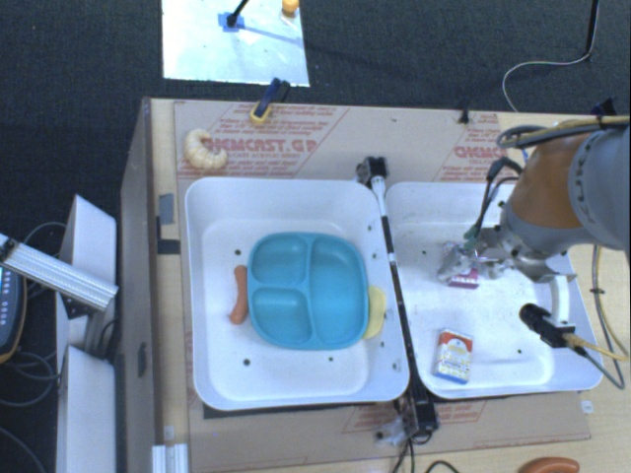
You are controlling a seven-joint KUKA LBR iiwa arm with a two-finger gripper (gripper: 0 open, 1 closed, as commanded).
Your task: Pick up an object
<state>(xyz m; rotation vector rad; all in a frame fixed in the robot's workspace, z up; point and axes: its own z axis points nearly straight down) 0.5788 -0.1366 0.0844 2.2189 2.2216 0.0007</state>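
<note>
The likeliest target is a small pinkish object (463, 281) lying on the floor of the right bin (513, 368), a little toward the divider edge it shares with the left bin (212, 264) and in the half farther from the bench's near edge. The gripper (461, 262) sits directly over it, metal fingers low and seemingly touching or just above it, but they blur into the object, so how far apart they stand, and whether anything is caught between them, cannot be told. To do this step well, I would judge that the fingers should straddle the object's narrow side and reach the bin floor before closing, then lift straight up and slowly, since a thin flat item slips out easily. A small box (454, 355) with a red and white face lies flat near the right bin's near edge, well apart from the gripper and out of its way. The left bin holds a blue divided plate (306, 289) at its centre, with an orange sausage-shaped piece (239, 294) just beside the plate's left rim.
</note>
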